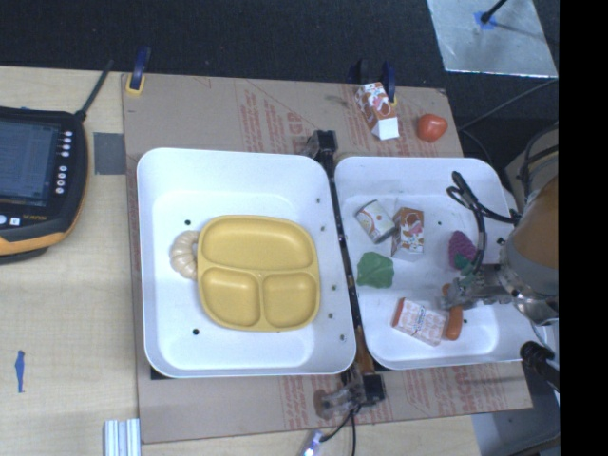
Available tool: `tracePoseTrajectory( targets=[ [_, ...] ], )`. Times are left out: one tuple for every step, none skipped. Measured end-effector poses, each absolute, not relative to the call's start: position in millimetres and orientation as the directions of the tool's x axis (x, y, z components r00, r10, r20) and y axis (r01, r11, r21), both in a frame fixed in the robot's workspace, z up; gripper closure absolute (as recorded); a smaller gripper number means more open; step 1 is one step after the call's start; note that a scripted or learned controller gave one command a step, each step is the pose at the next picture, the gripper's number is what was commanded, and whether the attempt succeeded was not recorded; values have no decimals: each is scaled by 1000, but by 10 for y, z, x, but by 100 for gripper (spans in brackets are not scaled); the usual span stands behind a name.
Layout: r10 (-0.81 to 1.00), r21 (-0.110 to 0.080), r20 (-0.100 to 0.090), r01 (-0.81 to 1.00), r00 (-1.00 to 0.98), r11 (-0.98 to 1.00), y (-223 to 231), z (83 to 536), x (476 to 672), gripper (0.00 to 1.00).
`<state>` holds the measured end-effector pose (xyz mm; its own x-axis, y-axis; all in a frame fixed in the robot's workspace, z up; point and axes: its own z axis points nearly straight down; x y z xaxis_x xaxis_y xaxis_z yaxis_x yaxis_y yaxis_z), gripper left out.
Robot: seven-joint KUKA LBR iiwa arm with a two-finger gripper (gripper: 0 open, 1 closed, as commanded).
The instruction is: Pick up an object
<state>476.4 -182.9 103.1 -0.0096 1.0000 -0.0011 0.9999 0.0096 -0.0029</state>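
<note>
The right bin (418, 180) holds several small items: two little cartons (375, 220) (409, 230), a green leafy piece (375, 270), a purple grape bunch (462, 248), a red-and-white packet (419, 319) and an orange sausage-shaped piece (455, 325). My gripper (464, 295) reaches in from the right, low over the bin's right side. It sits just above the orange piece and below the grapes. The arm's grey body and orange band cover the bin's right edge.
In the left bin (237, 180) lie a yellow divided plate (256, 272) and a beige lumpy item (182, 253) against the plate's left rim. Behind the bins stand a small carton (377, 108) and a red tomato (431, 126). A teach pendant (33, 179) rests at far left.
</note>
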Motion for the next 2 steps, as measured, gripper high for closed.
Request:
tracePoseTrajectory(
  targets=[
    [1000,-2,0,1000,-8,8,-1219,917,5189,100],
    [1000,-2,1,1000,-5,5,-472,1922,5703,100]
  ],
)
